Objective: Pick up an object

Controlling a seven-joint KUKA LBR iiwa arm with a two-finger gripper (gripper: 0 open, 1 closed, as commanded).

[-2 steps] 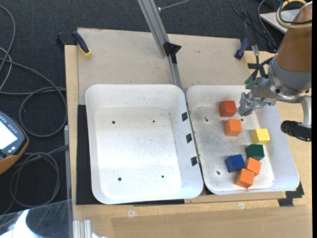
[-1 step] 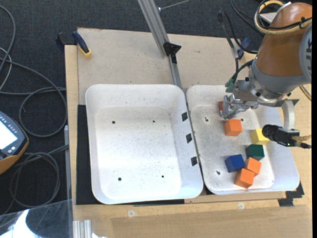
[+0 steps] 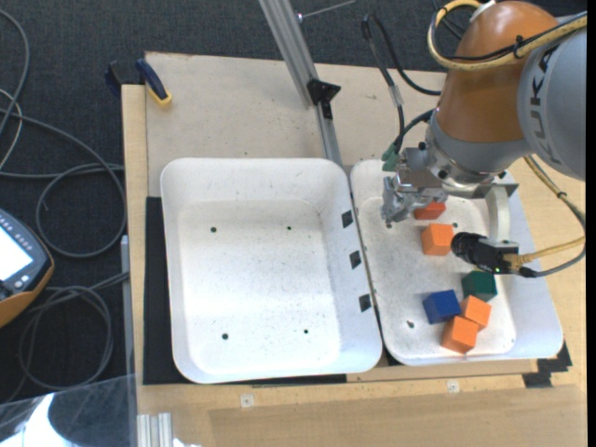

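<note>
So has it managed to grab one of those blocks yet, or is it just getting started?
Nothing looks picked up yet. The claw hangs low over the upper part of the right bin, close to a red-orange block, but no block is visibly in it. An orange block, green block, blue block and two more orange blocks lie in that bin. Grasping and lifting remain.

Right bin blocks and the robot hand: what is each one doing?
End effector: low over the right bin, grip unclear.
Orange block: lying loose by the end effector.
Blue block: lying loose.
Green block: lying loose.
Two orange blocks: touching, near corner.
</note>
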